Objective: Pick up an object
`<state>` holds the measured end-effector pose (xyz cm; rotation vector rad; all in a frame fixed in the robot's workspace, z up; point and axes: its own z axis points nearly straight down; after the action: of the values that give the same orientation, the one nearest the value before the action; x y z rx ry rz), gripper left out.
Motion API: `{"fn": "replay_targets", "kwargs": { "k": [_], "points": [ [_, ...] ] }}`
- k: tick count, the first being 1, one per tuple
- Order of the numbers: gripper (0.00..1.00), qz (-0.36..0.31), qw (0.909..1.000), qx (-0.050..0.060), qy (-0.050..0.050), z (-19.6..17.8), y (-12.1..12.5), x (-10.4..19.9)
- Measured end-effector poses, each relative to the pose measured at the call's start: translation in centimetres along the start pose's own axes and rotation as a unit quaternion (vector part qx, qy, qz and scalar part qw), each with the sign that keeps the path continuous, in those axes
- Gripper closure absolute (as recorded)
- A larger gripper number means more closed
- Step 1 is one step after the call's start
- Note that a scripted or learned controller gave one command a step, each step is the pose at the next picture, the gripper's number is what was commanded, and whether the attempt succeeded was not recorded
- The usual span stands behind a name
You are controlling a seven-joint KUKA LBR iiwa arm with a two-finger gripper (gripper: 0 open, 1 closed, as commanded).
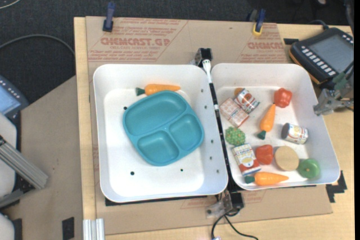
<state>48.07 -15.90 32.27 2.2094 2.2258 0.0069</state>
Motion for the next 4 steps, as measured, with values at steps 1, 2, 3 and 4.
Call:
{"fn": "replay_targets", "kwargs": {
  "k": [1,2,3,4],
  "points": [
    [1.0,-0.004,1.0,0.0,0.002,-3.6,0.1,12.2],
    [1.0,0.008,0.9999,0.008,0.0,4.3,-0.3,3.8],
    [1.0,0.0,1.0,0.002,0.0,2.4,0.0,11.8],
    [1.0,0.006,1.0,0.005,0.001,4.7,-0.2,7.2]
  ]
}}
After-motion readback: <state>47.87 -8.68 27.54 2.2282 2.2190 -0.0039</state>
